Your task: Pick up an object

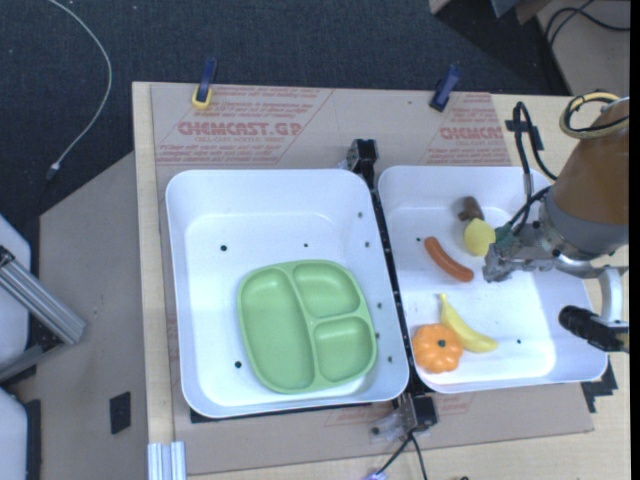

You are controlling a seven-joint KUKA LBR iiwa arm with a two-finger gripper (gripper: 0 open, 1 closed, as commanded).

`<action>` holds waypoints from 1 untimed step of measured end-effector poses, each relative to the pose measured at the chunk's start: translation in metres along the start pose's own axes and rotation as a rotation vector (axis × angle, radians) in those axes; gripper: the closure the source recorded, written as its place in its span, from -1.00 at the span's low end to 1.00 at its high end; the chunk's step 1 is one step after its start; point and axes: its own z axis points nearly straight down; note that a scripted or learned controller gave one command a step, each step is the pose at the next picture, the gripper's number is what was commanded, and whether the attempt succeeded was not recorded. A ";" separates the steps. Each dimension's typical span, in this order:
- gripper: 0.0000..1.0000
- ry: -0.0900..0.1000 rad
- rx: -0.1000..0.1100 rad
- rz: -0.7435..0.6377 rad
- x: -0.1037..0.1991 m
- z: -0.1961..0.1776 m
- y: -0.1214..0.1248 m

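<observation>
Robot lab: clamped board (300, 118) (printed protective film), white bins (200, 268), loose cables (80, 28), carpet.

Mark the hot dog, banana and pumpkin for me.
hot dog (448, 258), camera view, middle of its length.
banana (465, 330), camera view, middle of its curve.
pumpkin (437, 349), camera view, centre of its orange body.

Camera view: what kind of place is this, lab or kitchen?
Most likely a robotics lab bench: toy food sits in a white bin, a green divided plate in the other, loose cables lie on dark carpet, and the claw hangs over the toys.
</observation>
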 end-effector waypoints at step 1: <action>1.00 -0.001 -0.002 0.001 -0.009 -0.051 -0.004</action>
